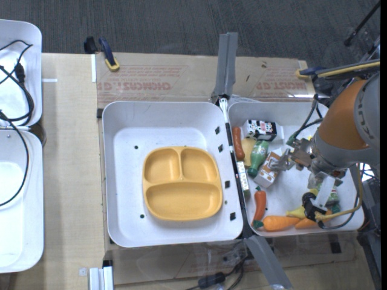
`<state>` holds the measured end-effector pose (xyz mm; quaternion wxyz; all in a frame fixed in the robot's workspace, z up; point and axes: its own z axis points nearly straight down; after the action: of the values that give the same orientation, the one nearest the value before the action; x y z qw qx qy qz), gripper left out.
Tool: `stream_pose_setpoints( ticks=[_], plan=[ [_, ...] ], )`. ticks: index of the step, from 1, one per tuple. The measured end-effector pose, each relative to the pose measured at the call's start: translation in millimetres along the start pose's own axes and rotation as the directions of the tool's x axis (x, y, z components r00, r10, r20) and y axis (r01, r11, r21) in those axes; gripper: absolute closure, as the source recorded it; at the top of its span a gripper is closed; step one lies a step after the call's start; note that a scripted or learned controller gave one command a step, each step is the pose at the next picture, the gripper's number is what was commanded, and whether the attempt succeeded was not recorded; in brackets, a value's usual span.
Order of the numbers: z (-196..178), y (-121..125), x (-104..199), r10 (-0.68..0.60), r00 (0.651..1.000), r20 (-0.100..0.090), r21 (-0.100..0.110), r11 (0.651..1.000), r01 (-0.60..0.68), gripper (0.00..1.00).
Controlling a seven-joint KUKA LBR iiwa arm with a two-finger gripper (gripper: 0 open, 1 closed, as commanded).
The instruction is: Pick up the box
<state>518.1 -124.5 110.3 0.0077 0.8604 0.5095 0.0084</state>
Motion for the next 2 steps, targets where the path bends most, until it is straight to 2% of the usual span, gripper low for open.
stream_pose_setpoints(
  ticks=[1,2],
  plan=[
    [6.0,67.7,28.3,0.111,0.994,0.000,-0.001,0.994,-0.111,0.00],
    [-2.9,88.3,31.4,-0.016,1.000,0.007,0.013,1.000,0.016,0.00]
  ],
)
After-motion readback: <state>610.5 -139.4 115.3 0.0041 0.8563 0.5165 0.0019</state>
